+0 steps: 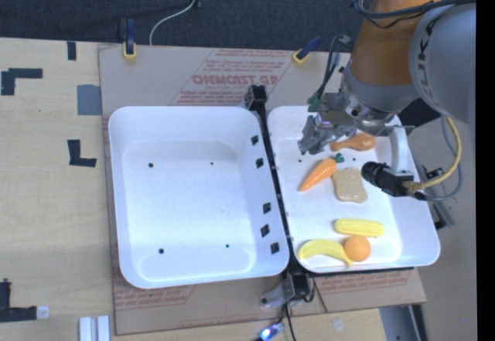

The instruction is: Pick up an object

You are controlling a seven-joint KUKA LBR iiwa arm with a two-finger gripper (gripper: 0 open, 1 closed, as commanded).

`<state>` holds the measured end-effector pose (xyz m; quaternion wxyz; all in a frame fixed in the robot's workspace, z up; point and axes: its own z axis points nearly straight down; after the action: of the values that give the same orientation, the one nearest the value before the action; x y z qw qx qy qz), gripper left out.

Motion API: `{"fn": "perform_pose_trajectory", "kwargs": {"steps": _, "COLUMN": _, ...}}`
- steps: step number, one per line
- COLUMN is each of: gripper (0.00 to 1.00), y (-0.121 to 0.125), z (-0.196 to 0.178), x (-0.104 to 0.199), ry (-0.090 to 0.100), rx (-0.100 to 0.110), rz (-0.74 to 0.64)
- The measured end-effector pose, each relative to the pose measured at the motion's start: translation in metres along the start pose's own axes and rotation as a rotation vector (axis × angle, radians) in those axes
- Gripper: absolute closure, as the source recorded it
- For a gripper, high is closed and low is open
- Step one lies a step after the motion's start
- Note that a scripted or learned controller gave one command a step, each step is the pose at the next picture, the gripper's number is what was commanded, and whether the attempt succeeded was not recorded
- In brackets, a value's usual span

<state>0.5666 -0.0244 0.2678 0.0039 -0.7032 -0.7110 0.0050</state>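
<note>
Two white bins are seen side by side on a brown board. The left bin (186, 200) has bare white floor. The right bin (410, 250) has toy food in it. The gripper (315, 136) is seen low over the far part of the right bin, near the black strip (267, 169) between the bins. Whether anything is held cannot be told.

An orange carrot (319, 173) is seen just below the gripper, lying at a slant. A tan piece like bread (349, 185) is beside the carrot, to its right. A small orange piece (354, 143) is partly hidden under the wrist. Nearer the front, a yellow corn (359, 228) lies flat. A banana (321, 252) and a round orange (357, 249) are touching by the front wall. A black plug with cables (384, 178) hangs over the bread's right side.
</note>
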Motion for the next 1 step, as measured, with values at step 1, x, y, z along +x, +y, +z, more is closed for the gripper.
{"fn": "perform_pose_trajectory", "kwargs": {"steps": 1, "gripper": 1.00, "y": 0.0001, "z": -0.0093, "x": 0.0004, "ry": -0.001, "rx": 0.001, "rz": -0.001}}
